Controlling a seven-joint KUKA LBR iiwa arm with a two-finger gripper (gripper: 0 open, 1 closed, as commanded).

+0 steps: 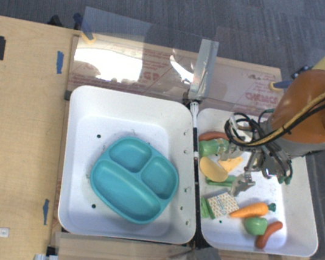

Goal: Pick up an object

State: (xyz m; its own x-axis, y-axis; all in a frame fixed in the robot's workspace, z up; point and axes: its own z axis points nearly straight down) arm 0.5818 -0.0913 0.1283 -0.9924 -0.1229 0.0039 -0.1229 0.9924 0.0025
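The carrot lies in the right bin, its long axis running left to right and rising slightly toward the green top at right. Just left of it sits a checkered block; below it a green piece and a red sausage. Up and left lie a yellow chip-shaped piece and more small toy food. The gripper hangs above the bin near the carrot; whether its fingers are parted I cannot tell. The left bin holds a teal divided plate on the surface.
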